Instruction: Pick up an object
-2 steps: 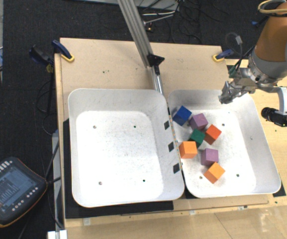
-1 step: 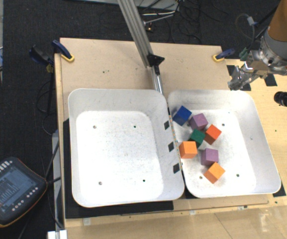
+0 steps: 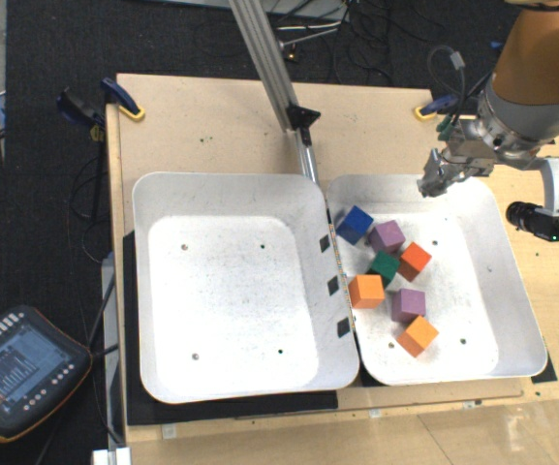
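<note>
Several small cubes lie clustered in the right bin (image 3: 482, 289): a blue cube (image 3: 355, 225), a purple cube (image 3: 388, 235), a green cube (image 3: 386, 265), a red-orange cube (image 3: 415, 260), an orange cube (image 3: 365, 290), a second purple cube (image 3: 408, 303) and another orange cube (image 3: 418, 335). My gripper (image 3: 437, 182) hangs over the bin's far edge, up and to the right of the cluster, well apart from the cubes. Nothing shows between its fingers.
The left bin (image 3: 163, 260) sits beside the right one on the wooden bench. A slanted metal pole (image 3: 264, 46) runs down to the gap between the bins. A teach pendant (image 3: 17, 371) lies at the lower left, off the bench.
</note>
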Action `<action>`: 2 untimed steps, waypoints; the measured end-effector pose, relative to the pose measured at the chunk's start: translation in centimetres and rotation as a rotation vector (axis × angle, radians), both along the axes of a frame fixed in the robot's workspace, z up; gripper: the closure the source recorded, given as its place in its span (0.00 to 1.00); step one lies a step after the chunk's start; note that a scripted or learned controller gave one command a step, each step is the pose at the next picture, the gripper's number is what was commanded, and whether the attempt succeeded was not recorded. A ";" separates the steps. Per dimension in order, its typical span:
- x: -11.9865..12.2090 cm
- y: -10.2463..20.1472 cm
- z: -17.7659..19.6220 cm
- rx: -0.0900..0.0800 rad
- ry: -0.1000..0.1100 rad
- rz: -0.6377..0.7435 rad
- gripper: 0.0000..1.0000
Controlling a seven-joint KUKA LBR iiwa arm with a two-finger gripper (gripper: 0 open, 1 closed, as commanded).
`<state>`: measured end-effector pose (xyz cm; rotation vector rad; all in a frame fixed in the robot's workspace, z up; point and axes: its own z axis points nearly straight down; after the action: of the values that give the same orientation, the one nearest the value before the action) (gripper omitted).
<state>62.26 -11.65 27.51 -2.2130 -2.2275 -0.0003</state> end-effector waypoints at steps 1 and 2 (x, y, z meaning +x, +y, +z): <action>-1.7 4.5 -1.6 0.000 0.002 0.000 1.00; -4.1 9.9 -3.1 0.001 0.003 0.001 1.00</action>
<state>58.20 -1.73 24.42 -2.2099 -2.2271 0.0020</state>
